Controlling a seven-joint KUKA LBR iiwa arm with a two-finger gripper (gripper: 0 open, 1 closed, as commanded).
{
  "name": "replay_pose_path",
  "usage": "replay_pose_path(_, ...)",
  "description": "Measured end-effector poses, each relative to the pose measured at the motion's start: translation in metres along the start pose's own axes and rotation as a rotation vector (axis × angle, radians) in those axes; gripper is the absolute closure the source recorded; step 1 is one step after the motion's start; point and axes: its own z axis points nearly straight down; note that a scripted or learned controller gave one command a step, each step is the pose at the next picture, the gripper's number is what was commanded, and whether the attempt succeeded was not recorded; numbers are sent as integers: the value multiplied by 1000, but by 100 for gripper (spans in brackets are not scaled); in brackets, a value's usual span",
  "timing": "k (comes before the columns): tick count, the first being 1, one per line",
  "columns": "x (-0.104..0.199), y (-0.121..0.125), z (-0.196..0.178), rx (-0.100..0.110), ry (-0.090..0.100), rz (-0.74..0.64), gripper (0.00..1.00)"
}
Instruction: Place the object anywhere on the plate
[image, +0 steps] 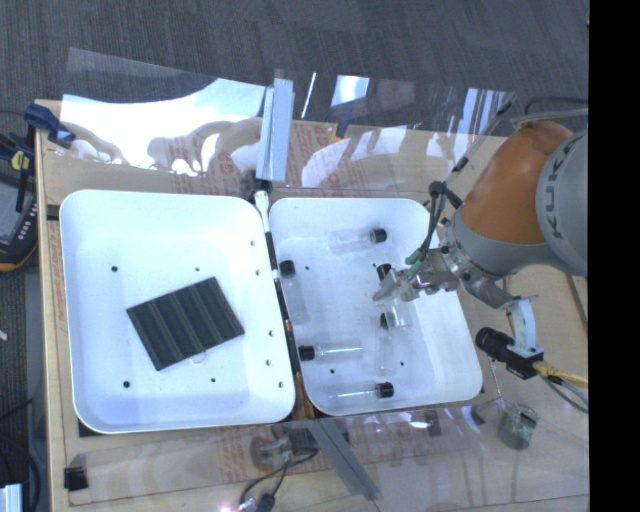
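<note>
Wooden bench (150, 470) over dark carpet, two white bins side by side, arm low in the right one.

The gripper (395, 290) hangs among clear black-capped vials (358, 240) scattered in the right bin (455, 375); whether its fingers are spread or pinching one, I cannot tell. The dark ribbed plate (185, 322) lies in the left bin (90, 250), well apart. Likely risks: a smooth vial rolling or slipping from a shallow pinch, or neighbours being nudged.

White letters "KU", start of a brand name cut off at frame edge, readable on grey arm housing (566, 205), up and right of the gripper fingers, beside the orange band. No other legible text, labels or numbers.
</note>
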Motion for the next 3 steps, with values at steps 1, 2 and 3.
replay_pose_path(1, 87, 53, -19, 3, 2, 7, 100)
replay_pose_path(2, 157, 87, -33, 2, 2, -9, 100)
replay_pose_path(3, 240, 152, 23, 4, 2, -71, 100)
